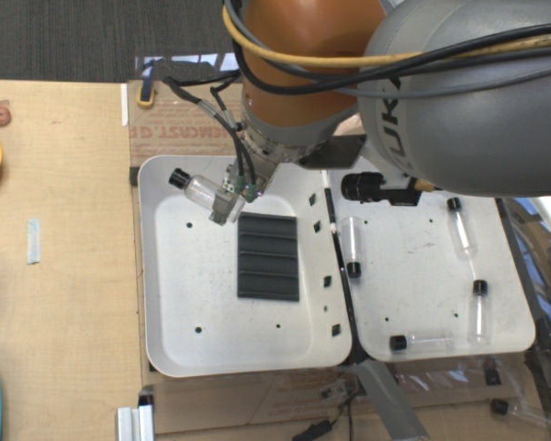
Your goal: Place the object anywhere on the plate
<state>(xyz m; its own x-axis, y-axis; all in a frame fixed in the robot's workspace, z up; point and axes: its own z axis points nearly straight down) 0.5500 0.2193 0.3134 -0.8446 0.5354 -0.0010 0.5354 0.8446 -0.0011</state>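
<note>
A black ribbed plate lies flat in the middle of the left white bin. At the bin's far left lies a clear vial with a black cap, its cap pointing up-left. My gripper hangs low just right of the vial's clear end and above the plate's far left corner. The vial's end meets the gripper tip, but I cannot tell whether it is held. The big orange and grey arm covers the far edge of both bins.
The right bin holds several clear black-capped vials: one by the divider, one at the far right, one lower right, one at the front. A wooden bench top stretches to the left.
</note>
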